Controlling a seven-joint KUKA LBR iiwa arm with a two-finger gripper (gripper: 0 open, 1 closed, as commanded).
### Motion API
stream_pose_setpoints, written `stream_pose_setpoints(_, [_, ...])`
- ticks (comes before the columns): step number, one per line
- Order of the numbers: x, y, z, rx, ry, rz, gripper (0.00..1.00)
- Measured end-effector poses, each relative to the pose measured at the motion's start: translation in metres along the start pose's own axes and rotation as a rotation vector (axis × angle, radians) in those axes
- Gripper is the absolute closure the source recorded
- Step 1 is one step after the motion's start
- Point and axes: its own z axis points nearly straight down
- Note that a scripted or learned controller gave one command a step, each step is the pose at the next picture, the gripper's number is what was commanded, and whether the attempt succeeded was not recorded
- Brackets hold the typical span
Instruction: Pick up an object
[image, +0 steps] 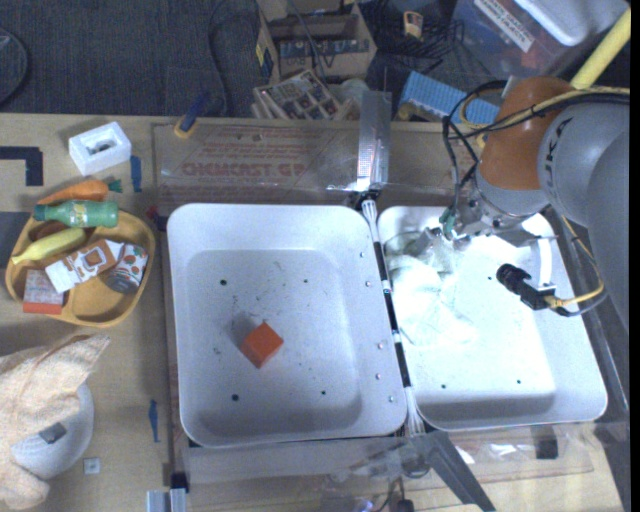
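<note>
So you're looking at an orange block (263, 343) sitting in the left bin (200, 240), left of centre. It's looking small, stiff and light, so pinch across two flat sides. Moving right, the gripper (450, 228) is hanging over the right bin (570, 400); can't tell its state. Clutter's crowding the bench.

Pale wooden bench (120, 400) against dark carpet floor (120, 55), cluttered beyond.
</note>
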Motion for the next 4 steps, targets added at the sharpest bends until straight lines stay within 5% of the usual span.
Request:
stream_pose_setpoints(1, [0.000,0.002,-0.012,-0.008,0.000,0.001,1.00])
stream_pose_setpoints(2, [0.000,0.002,-0.012,-0.007,0.000,0.001,0.00])
stream_pose_setpoints(3, [0.001,-0.076,-0.035,0.007,0.010,0.064,0.00])
stream_pose_setpoints(4, [0.021,-0.038,-0.001,-0.005,0.004,0.066,0.00])
